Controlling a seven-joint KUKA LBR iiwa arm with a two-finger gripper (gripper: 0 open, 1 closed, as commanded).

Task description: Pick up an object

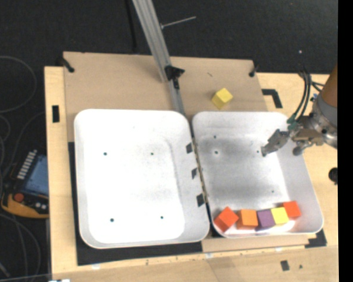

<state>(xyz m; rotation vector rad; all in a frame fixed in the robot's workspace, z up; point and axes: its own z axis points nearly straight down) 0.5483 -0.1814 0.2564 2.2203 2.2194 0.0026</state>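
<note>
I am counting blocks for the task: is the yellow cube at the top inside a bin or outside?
Outside. The yellow cube lies on the bench board behind the right bin.

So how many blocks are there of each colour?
Orange blocks: 3
Purple blocks: 1
Yellow blocks: 2, one in the right bin and one on the board behind it
Total: 6
</note>
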